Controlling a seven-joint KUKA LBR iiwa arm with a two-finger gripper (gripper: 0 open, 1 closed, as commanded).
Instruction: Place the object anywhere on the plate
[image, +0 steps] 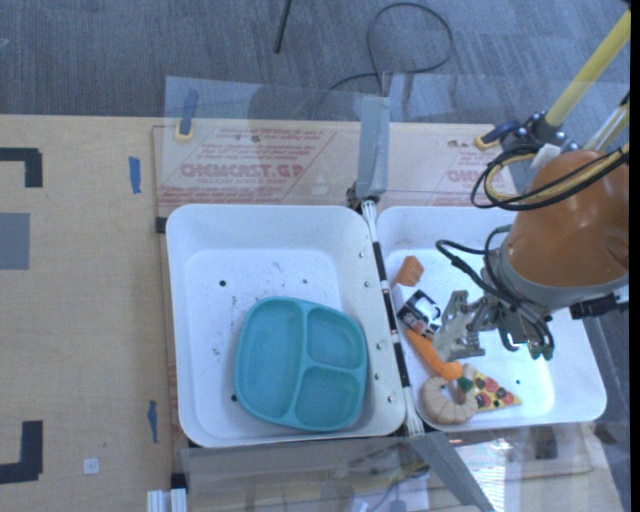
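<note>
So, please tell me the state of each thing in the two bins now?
Teal plate: flat in the left bin, nothing on it.
Carrot: lying in the right bin, beside the gripper.
Pizza slice: lying flat.
Bagel: lying flat.
Orange piece: lying loose.

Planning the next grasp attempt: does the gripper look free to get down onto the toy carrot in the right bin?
Probably yes. The gripper hangs right over the carrot, with nothing lying on top of it; the pizza slice and bagel crowd its lower end.
</note>
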